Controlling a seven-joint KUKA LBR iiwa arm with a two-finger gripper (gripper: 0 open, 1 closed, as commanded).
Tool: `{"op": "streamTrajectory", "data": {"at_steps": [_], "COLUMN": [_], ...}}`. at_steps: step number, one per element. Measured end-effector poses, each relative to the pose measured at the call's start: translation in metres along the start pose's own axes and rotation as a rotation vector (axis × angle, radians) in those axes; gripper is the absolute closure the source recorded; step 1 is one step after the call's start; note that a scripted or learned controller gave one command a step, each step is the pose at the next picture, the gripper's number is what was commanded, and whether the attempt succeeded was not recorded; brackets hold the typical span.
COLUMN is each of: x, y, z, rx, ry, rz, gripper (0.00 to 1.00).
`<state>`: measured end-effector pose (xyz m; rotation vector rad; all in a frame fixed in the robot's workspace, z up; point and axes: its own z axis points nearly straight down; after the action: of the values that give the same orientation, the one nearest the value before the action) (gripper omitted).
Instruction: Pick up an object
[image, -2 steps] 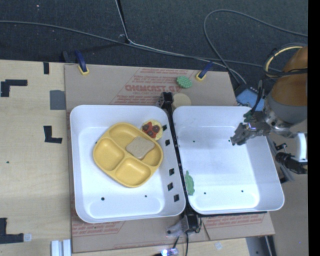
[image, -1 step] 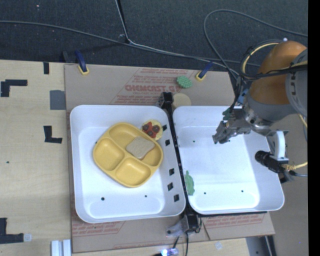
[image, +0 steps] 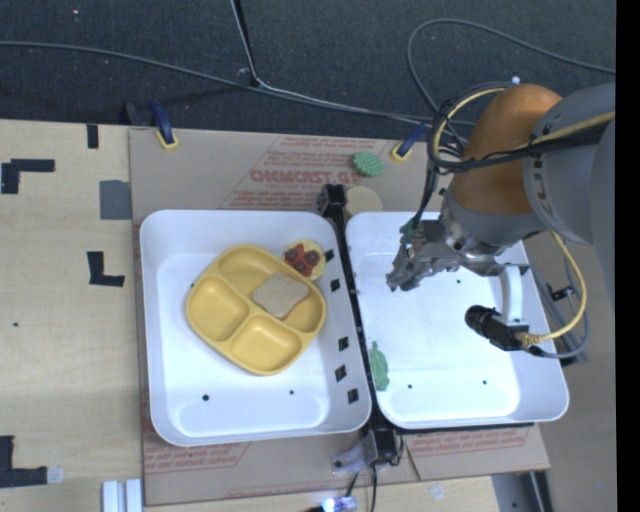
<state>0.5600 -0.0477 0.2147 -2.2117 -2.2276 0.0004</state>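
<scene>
The gripper hangs over the upper left part of the right bin; whether it is released or clenched cannot be told from this angle, and nothing is seen in its grasp. The nearest candidate is 1 small green object, lying against the right bin's left wall, below and slightly left of the gripper, its long axis running along that wall. In the left bin sits a yellow tray carrying a tan slab, farther off
</scene>
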Motion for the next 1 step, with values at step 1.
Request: {"op": "streamTrajectory", "data": {"at_steps": [1], "x": [0.0536], "y": [-0.0105], "z": [0.0086], "rx": [0.001], "ry": [0.0], "rz": [0.001], "gripper": [1.0]}}
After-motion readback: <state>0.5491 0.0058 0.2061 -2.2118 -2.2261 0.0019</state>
